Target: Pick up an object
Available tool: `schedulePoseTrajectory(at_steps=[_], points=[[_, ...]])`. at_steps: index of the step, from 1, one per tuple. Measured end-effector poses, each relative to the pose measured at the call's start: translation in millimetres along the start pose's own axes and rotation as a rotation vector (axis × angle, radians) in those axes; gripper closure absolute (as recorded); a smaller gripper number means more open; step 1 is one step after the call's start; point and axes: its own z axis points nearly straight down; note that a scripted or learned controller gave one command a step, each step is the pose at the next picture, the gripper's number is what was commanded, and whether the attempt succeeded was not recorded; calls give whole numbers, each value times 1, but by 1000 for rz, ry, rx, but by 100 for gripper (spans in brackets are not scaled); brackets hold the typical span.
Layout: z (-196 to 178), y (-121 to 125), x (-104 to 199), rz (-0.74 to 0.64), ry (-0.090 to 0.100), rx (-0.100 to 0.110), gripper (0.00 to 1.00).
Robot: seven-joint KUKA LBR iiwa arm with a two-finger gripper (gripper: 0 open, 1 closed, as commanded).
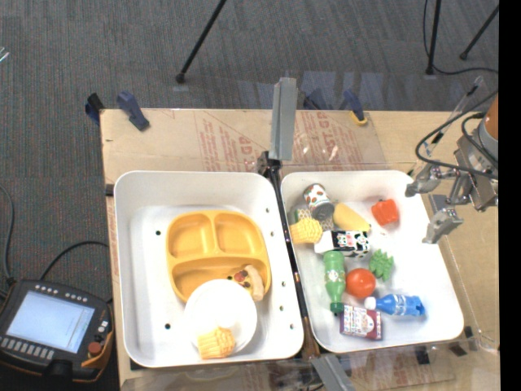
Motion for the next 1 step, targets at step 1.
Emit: schedulePoseTrajectory(at_steps=[1], points=[[127, 24, 20, -66, 14, -5, 0]])
